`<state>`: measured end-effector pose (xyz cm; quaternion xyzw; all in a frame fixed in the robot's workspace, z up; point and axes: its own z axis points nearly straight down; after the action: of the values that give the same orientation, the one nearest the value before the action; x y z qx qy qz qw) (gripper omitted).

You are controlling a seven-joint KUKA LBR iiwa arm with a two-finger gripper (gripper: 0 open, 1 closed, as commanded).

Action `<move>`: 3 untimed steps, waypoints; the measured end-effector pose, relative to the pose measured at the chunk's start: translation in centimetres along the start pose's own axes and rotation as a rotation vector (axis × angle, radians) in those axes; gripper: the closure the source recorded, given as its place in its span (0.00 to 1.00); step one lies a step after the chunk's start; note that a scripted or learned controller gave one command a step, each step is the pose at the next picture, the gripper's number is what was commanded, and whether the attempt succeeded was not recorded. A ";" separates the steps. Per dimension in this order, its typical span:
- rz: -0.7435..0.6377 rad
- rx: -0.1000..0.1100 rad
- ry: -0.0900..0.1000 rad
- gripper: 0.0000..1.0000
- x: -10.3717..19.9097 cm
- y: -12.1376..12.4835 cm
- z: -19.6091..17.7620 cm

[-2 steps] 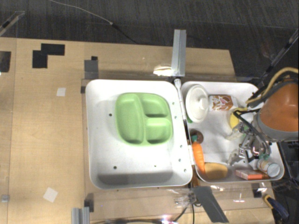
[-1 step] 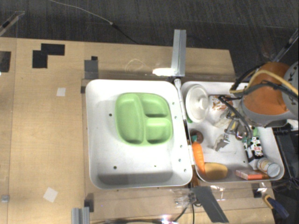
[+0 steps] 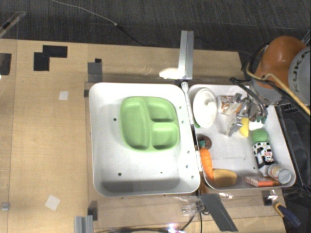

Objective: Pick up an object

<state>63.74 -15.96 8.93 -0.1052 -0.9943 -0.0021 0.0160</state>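
In the camera view, the gripper is hanging over the right bin, its grip state impossible to tell. A yellow object is sitting just beside it at five o'clock.

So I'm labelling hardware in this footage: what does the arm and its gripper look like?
The arm is grey with a rounded orange band above the wrist, and dark cables loop around that section. The gripper is a small metallic, silvery assembly with two thin fingers, darker fittings where it joins the wrist.
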 end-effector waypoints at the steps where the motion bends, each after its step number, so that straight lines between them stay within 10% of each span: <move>1: 0.066 -0.002 -0.046 0.00 5.3 1.0 0.1; 2: 0.261 -0.005 -0.043 0.00 11.3 -3.8 0.1; 3: 0.155 -0.006 -0.050 0.00 4.6 2.6 0.1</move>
<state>59.77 -12.41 8.97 -0.1817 -0.9833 -0.0013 -0.0089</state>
